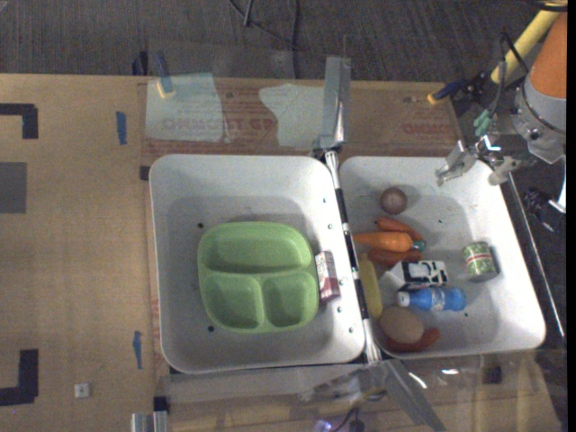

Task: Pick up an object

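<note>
Plainly, the biggest risk sits with the arm (551,79), which hangs over the far right corner of the right bin (522,327), well apart from most of what lies in it. Its gripper (475,160) hovers above the bin's far rim with fingers spread apart and nothing between them, so any descent from here would likely strike the rim or bare floor.

No single object is named as the target. In the left bin (171,241), the green divided tray (258,275) is broad and flat, a poor fit for two fingers, and a small packet (327,274) leans just beside its right edge.

Most pickable things crowd the right bin's left half: carrots (387,238), a yellow banana (370,288), a blue bottle (434,299), a black-and-white carton (423,271) and a tan ball (402,326) touch or nearly touch. Closing there could catch two items or nudge one away.

The round onion (392,199) and the small can (480,261) stand more alone, though either may roll or slip.
</note>
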Robot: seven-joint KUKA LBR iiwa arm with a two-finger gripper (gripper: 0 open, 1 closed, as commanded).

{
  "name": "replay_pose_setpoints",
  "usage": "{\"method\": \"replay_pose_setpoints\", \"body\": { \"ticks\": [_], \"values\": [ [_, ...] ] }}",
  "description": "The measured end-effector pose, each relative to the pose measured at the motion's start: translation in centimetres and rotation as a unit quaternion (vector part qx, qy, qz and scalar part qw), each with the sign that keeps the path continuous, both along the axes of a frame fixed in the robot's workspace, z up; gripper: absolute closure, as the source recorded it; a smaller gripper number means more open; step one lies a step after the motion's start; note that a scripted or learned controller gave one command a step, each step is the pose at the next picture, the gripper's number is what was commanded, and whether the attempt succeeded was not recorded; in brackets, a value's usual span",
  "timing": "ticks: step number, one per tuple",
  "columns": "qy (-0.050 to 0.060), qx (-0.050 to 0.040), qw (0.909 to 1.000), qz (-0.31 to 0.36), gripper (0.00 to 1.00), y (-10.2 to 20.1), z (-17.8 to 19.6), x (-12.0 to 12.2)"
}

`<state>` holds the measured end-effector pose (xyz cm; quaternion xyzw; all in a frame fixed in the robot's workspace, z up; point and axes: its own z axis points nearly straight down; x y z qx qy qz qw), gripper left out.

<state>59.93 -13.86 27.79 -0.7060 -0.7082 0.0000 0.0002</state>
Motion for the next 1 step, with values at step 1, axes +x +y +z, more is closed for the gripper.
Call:
{"method": "replay_pose_setpoints", "body": {
  "ticks": [1],
  "values": [
    [0.000,-0.0002,0.9998,-0.022,0.00,-4.99,-2.85,0.52]
  ]
}}
